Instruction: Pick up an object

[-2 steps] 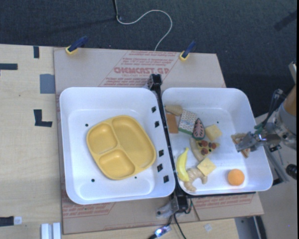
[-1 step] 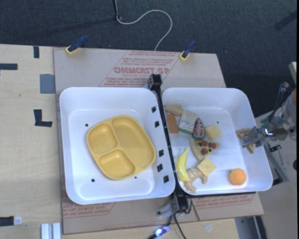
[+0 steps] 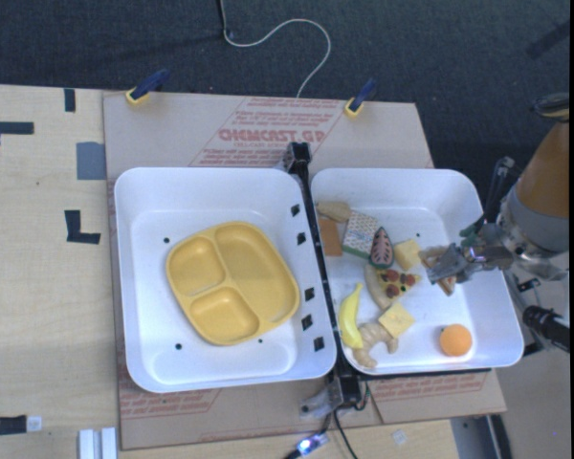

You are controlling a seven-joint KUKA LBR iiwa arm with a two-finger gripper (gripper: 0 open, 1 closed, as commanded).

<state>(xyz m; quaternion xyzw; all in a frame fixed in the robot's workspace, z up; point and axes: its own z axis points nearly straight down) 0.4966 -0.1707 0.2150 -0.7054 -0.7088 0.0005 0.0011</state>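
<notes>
The right bin (image 3: pixel 478 199) holds several toy foods. Among them are a yellow banana (image 3: pixel 350 316), an orange ball (image 3: pixel 455 340), a pale cheese wedge (image 3: pixel 396 319), a watermelon slice (image 3: pixel 381 247), a pizza slice (image 3: pixel 392 281), a patterned block (image 3: pixel 360 229) and a brown bread piece (image 3: pixel 331 240). My gripper (image 3: pixel 445 268) hangs over the right half of this bin. It is just right of the pizza slice and above the orange ball. Nothing can be made out inside it.
The left bin (image 3: pixel 139 199) contains a yellow three-compartment plate (image 3: pixel 231 282). A black divider (image 3: pixel 309 256) runs between the bins. Both bins rest on a cardboard sheet (image 3: pixel 268 132) held by clamps. A white cable (image 3: pixel 277 32) lies on the dark floor behind.
</notes>
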